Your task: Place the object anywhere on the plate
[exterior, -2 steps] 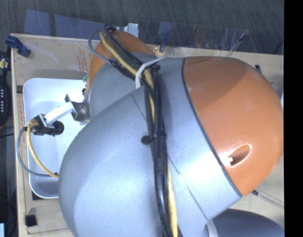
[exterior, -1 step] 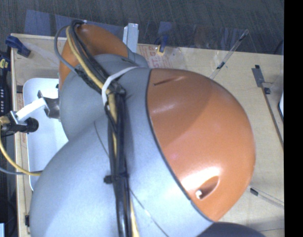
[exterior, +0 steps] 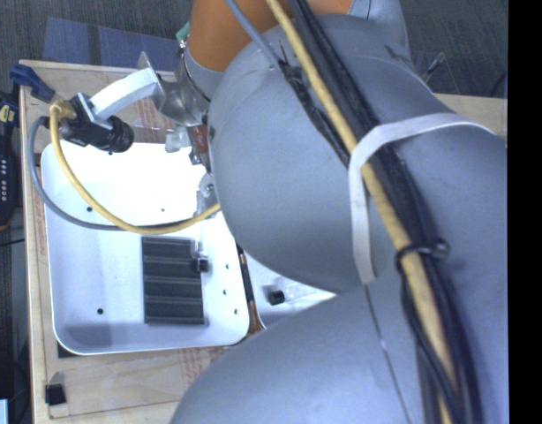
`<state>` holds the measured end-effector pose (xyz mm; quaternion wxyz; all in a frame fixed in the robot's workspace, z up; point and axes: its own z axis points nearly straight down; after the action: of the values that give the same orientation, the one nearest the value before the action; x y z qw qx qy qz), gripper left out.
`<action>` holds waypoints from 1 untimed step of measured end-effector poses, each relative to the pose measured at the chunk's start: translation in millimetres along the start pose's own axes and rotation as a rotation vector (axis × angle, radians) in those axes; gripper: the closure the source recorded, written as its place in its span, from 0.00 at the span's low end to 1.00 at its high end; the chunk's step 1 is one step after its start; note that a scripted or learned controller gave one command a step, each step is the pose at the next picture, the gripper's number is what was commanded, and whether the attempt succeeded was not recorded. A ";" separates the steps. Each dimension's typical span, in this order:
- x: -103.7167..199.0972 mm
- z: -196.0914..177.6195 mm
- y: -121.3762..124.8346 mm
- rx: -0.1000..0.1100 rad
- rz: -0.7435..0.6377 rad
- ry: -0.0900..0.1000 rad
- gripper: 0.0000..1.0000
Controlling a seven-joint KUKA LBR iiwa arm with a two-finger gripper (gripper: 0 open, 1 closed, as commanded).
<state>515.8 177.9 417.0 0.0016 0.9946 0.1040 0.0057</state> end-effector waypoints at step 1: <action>2.0 -10.0 -0.2 -0.011 -0.008 0.013 1.00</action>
<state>517.6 178.5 427.1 0.0063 0.9941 0.1077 0.0125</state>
